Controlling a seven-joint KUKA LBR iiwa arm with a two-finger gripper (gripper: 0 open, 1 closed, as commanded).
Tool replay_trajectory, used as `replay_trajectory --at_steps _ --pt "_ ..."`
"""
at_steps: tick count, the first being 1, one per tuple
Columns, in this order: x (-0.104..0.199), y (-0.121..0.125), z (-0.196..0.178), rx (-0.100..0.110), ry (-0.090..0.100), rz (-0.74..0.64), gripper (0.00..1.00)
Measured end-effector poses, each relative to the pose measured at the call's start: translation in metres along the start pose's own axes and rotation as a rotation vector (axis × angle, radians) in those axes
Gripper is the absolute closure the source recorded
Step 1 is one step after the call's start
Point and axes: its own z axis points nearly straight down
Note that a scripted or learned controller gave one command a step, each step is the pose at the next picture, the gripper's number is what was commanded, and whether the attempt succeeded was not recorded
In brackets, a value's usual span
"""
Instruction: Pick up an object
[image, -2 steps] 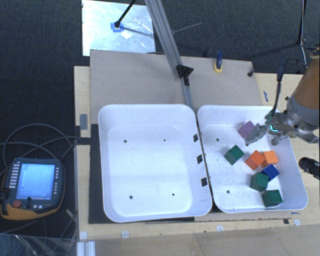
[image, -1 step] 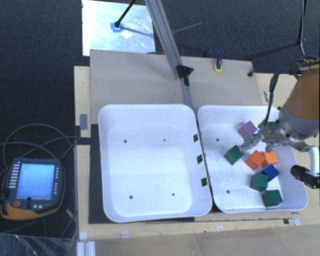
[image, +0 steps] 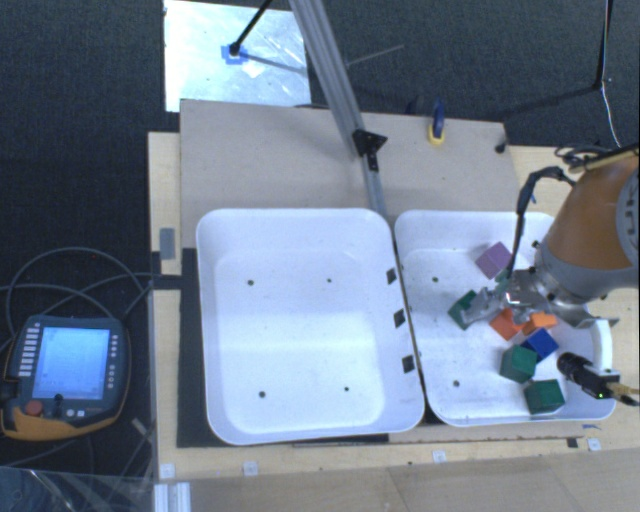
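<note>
My gripper (image: 480, 303) reaches low into the right bin (image: 440, 400), touching a green block (image: 461, 310); more blocks cluster toward the bin's right edge.

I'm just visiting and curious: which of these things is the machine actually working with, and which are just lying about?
Part of the job:
claw
green block
purple block
orange block
blue block
right bin

Just lying about:
left bin
handheld control screen
floor cables

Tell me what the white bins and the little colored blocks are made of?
The white bins look like smooth molded plastic: rounded corners and a soft sheen. The colored blocks, like the purple one and the green one, could be painted wood or foam; their flat faces look matte, but they are too small to tell.
</note>
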Motion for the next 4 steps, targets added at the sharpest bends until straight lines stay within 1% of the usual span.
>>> replay_trajectory --at_steps 1,2,3,4 --pt "-0.003 0.007 0.023 -0.029 -0.009 -0.001 0.0" --pt "-0.003 0.007 0.014 -0.029 -0.01 -0.003 1.0" --pt "-0.009 0.011 -0.049 -0.014 -0.004 -0.002 1.0" --pt "-0.009 0.013 -0.091 -0.012 -0.003 -0.003 1.0"
